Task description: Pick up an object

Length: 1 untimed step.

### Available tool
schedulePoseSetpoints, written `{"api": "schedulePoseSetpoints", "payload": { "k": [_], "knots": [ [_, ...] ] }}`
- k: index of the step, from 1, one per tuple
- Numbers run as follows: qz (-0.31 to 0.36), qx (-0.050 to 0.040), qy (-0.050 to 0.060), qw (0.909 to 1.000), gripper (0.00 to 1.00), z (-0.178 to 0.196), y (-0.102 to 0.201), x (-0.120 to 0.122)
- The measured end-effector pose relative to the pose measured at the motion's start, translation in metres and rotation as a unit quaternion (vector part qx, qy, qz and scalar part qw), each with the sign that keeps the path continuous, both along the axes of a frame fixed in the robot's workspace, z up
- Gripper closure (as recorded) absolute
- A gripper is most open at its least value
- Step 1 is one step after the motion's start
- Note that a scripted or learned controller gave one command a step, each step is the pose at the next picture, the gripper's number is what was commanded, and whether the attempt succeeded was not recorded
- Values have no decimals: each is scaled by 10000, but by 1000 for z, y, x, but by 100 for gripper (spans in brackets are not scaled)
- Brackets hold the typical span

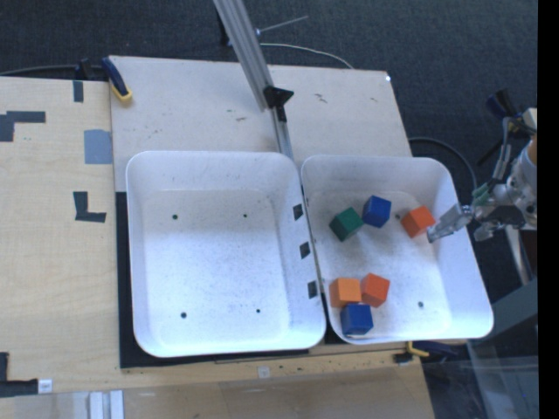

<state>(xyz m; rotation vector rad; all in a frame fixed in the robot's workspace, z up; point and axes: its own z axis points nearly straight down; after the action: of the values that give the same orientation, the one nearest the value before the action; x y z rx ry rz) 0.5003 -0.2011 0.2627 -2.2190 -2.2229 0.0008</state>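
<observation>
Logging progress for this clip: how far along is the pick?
Nothing looks picked yet: all six blocks lie in the right bin. In hand: the gripper sits at the bin's right side, beside the orange block. Still left: grasping and lifting a block.

Cubes: 3 orange [417, 221], 2 blue [376, 210], 1 green [346, 223]; 2 white bins [140, 182].

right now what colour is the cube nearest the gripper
Orange cube, seen in the camera view, beside the gripper.
</observation>
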Motion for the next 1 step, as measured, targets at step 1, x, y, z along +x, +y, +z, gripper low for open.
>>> {"api": "schedulePoseSetpoints", "payload": {
  "k": [1],
  "knots": [
    [25, 15, 31, 10000, 0, -103, 64, 72]
  ]
}}
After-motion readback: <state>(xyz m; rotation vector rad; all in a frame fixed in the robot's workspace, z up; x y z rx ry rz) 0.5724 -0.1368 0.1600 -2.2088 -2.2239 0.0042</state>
